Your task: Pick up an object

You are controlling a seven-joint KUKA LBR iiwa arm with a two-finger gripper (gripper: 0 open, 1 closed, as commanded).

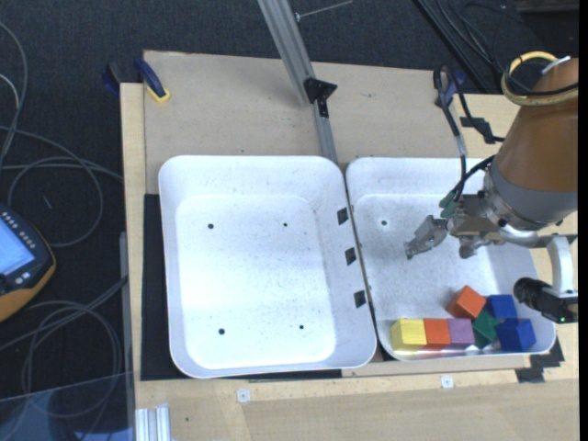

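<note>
The grey arm with its orange band reaches in from the right and holds its two-finger gripper (443, 237) above the bare floor of the right-hand shallow white bin (390, 186). Whether it is spread or pressed together cannot be told from this slant, and nothing can be seen held in it. The things to pick lie well apart from it, bunched in the bin's near right corner: a yellow block (410, 333), an orange block (469, 300), blue blocks (511, 324), with small purple and green pieces among them. This looks like the approach step. The next move calls for travelling toward that corner, then descending over one block.
</note>
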